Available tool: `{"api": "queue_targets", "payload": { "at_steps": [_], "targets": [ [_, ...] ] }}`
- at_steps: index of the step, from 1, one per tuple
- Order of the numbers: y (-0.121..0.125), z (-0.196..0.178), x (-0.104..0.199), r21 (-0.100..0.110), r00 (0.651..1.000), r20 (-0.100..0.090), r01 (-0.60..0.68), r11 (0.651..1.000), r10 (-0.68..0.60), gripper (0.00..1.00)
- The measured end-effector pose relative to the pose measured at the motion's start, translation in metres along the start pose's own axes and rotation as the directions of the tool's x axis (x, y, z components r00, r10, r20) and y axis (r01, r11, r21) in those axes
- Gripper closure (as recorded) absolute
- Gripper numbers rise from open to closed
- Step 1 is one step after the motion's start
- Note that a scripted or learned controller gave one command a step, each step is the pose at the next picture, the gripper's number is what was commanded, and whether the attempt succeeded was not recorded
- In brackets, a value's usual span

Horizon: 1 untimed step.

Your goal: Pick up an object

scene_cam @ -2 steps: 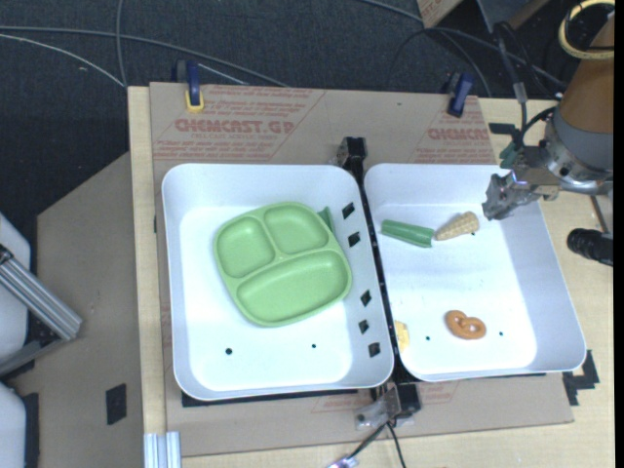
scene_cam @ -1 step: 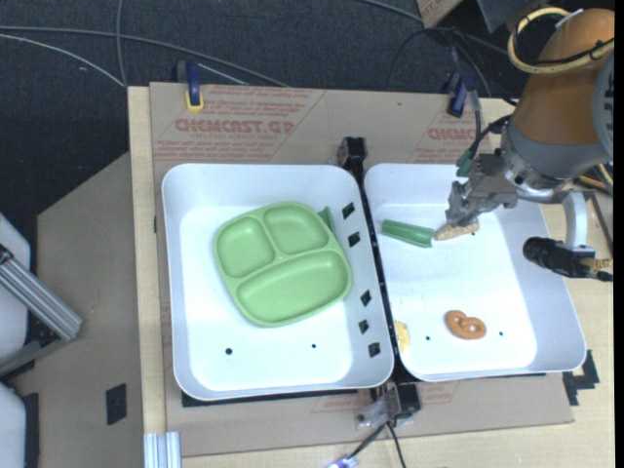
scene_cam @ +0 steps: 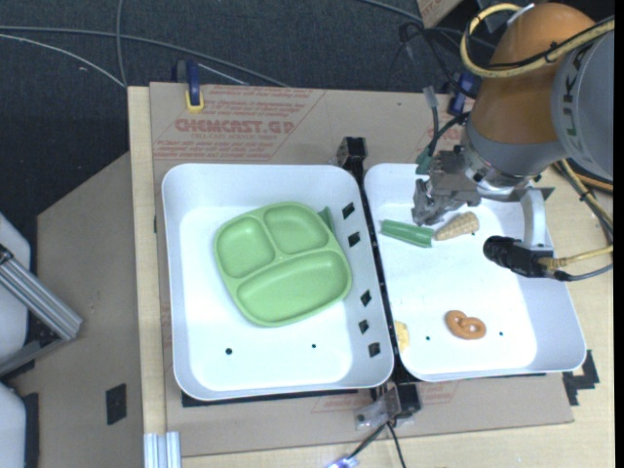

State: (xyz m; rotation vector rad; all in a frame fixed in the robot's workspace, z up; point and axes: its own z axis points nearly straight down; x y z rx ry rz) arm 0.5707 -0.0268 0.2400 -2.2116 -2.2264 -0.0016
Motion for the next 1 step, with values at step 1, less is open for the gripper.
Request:
{"api": "queue_targets", "payload": {
  "at_steps": [1],
  "targets": [
    [-0.0181, -0.0029, 0.0574, 0.002, 1.0, -0.001, 0.0, 1.0, 0.0, 1.0]
  ]
}}
